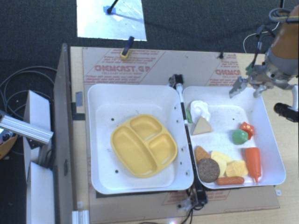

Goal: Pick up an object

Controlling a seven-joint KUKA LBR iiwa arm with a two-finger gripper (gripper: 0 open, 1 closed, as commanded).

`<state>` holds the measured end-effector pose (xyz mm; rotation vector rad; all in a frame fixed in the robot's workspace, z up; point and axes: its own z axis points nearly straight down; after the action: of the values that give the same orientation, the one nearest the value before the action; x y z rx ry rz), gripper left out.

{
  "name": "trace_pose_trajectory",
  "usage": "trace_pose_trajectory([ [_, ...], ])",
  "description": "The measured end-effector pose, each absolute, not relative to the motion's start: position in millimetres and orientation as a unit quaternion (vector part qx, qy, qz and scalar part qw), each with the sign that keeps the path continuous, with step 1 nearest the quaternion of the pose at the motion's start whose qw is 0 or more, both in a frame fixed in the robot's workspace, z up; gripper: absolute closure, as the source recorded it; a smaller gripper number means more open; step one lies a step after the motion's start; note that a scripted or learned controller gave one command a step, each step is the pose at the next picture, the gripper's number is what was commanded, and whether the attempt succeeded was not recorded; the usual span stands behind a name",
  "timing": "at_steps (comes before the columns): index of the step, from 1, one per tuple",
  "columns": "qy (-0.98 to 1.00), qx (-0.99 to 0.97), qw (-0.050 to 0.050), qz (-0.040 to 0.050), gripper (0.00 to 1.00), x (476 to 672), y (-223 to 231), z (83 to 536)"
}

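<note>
Camera view shows the grey two-finger gripper [248, 87] with fingers spread apart, holding nothing, above the far edge of the right shallow white bin [270, 125] of toy food.

Claw [247, 88], seemingly open, above right bin [270, 125] (toy food inside).

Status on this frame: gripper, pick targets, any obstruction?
Gripper open, above right bin's far rim, holding nothing. Toy food untouched in that bin. Nothing in the way.
</note>
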<state>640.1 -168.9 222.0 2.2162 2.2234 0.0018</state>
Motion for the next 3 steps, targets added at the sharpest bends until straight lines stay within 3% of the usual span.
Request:
trace_pose_trajectory([
  [1, 0.707, 0.707, 0.002, 0.0001, 0.0, 657.1, -208.4, 206.1],
  [3, 0.709, 0.705, 0.002, 0.0007, 0.0, 669.3, -206.4, 235.0],
])
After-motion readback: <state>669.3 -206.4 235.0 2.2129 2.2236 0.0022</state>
